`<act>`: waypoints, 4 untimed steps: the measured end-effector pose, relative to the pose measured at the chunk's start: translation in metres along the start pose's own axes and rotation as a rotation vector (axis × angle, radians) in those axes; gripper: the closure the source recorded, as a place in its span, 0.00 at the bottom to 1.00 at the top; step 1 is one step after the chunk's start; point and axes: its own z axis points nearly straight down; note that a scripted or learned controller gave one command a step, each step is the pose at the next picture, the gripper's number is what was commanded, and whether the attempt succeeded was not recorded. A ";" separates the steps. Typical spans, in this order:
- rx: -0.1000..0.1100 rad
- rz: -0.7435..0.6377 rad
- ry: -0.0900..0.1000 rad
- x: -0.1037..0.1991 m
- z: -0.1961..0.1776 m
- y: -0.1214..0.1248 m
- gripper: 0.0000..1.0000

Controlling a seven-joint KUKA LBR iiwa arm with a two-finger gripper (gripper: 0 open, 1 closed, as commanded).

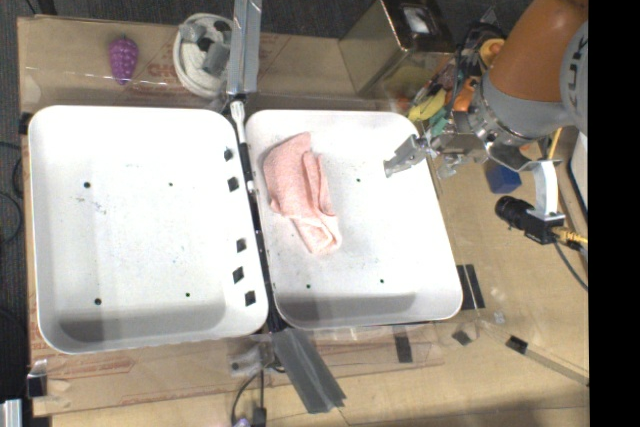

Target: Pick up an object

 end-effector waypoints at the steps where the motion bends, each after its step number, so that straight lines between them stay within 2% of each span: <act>1: 0.001 0.032 0.000 0.088 0.093 0.003 0.00; 2: -0.002 -0.048 -0.001 0.112 0.175 0.016 0.00; 3: 0.002 -0.051 -0.002 0.111 0.166 0.015 1.00; 4: -0.002 -0.171 -0.001 0.132 0.075 0.068 1.00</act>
